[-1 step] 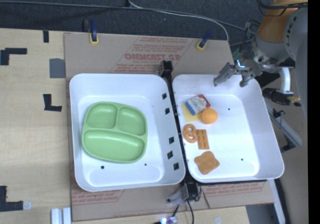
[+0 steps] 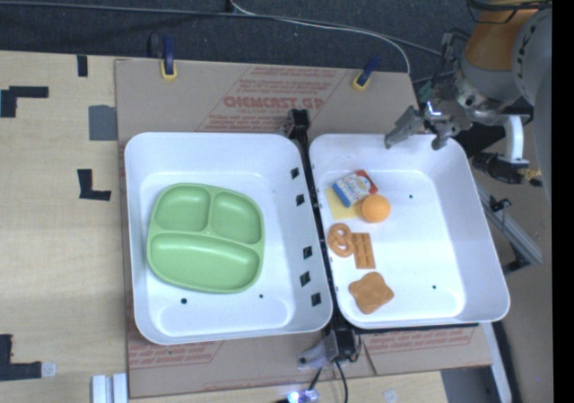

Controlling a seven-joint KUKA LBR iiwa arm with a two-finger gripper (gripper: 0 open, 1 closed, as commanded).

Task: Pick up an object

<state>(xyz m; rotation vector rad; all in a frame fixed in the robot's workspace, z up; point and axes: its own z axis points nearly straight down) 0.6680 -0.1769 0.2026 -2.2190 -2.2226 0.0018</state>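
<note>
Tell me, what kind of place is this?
Probably a robot lab, not a kitchen. A robot arm reaches over two white bins clamped onto cardboard, and the food looks like toys.

Fixed overhead cam, slanted, both bins [image 2: 134, 213].

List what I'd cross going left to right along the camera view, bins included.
Left white bin → green divided plate → right white bin → pretzel-shaped toy → orange ball → tool.
</note>
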